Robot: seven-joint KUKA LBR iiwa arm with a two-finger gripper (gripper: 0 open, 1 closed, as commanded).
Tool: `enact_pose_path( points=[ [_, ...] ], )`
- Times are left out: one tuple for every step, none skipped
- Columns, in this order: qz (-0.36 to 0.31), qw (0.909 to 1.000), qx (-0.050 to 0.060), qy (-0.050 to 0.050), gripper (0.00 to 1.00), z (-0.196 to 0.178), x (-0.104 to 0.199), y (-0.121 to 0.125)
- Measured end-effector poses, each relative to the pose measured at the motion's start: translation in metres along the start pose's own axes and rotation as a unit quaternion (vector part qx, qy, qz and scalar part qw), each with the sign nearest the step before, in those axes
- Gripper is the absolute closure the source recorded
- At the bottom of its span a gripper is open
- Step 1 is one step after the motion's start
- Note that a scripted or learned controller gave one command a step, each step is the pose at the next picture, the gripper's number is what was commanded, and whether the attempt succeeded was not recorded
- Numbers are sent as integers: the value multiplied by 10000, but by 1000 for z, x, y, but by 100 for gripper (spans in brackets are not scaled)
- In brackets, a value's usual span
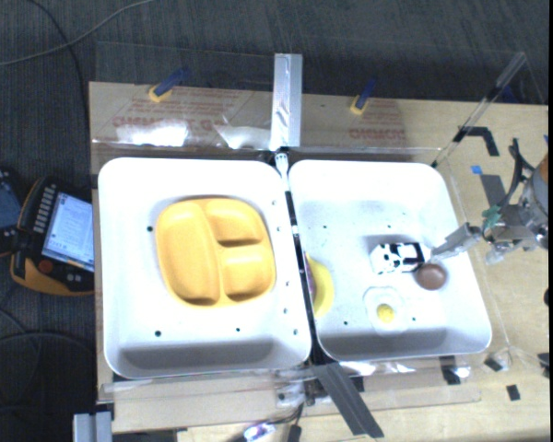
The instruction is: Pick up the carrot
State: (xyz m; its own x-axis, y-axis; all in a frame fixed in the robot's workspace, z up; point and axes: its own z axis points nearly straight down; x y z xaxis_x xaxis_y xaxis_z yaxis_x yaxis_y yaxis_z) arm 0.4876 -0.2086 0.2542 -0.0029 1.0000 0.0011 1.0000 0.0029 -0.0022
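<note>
Carrot: hard to recognise with certainty; most likely the small reddish-brown round piece (430, 276), lying on the floor of the right shallow white bin (350, 184), near its right wall.
Neighbours: black-and-white toy figure (395, 257) just beside it on the left; white fried-egg toy with yellow centre (384, 309) below.
Gripper (447, 245): low over the right wall, tip just above the brown piece.
Jaw state: not possible to tell.
Left bin (129, 339): yellow divided plastic plate (217, 250).
Progress: nothing lifted yet; grasp and lift both remaining, by judgement.
</note>
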Motion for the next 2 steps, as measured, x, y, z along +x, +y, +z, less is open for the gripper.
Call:
enact_pose_path(
  points=[
    [-1902,9818,0,4,0,132,25,0],
    [-4985,8669,-14,-7,0,150,39,-3]
  ],
)
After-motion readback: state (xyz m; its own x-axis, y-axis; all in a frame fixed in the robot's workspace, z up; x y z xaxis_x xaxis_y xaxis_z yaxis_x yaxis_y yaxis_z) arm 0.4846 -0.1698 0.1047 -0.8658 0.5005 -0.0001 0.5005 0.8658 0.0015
